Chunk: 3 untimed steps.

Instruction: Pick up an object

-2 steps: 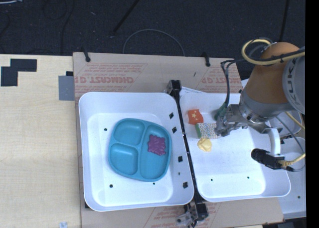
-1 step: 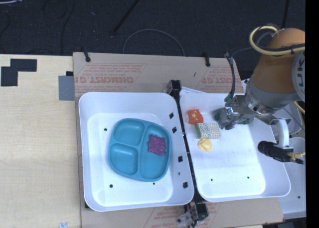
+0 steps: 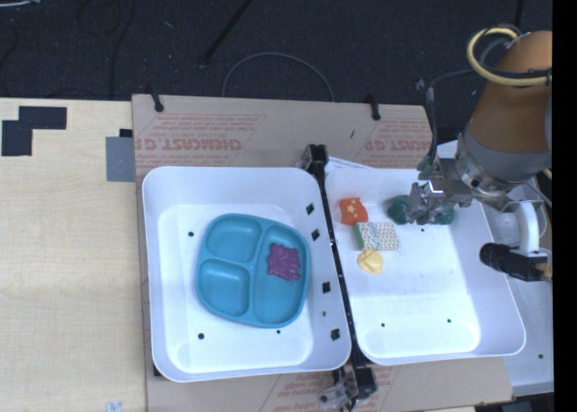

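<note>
In the right bin (image 3: 451,311) lie a small red-orange block (image 3: 352,210), a pale speckled piece with a green end (image 3: 377,236) and a little yellow piece (image 3: 370,261). A dark green object (image 3: 401,209) rests near the bin's far side. My gripper (image 3: 424,207) is down at that dark green object, right beside or over it, and the arm's grey and orange body hides part of it. In the left bin, a purple piece (image 3: 285,261) sits in the right-hand compartment of the blue divided plate (image 3: 230,275).
The left bin (image 3: 171,311) and the right bin meet at a black central divider (image 3: 329,257). A black fitting (image 3: 514,261) sticks in over the right bin's right rim. Cardboard (image 3: 270,135) lies under both bins, with a light wooden benchtop (image 3: 63,266) to the left.
</note>
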Motion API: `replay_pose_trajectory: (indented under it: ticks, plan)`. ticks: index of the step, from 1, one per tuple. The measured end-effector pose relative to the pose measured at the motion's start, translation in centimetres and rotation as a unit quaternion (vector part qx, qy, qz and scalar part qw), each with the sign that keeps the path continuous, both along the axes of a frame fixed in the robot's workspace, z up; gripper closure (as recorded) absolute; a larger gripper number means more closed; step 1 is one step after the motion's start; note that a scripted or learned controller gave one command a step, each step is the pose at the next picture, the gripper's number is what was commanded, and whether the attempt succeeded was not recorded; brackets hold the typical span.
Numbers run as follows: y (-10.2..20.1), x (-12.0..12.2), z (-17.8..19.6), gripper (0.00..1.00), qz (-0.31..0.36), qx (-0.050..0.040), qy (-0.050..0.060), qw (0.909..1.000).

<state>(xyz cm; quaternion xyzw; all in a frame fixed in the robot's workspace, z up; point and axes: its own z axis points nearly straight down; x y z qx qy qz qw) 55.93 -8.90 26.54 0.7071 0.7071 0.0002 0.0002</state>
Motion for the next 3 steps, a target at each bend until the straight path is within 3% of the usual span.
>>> replay_pose_trajectory:
  ticks: [2,3]
  plan:
    - [11.2,0.3,-2.6,1.0,0.002,0.0008,0.003,1.0]
    - [16.0,0.6,-2.1,1.0,0.002,0.0007,0.002,1.0]
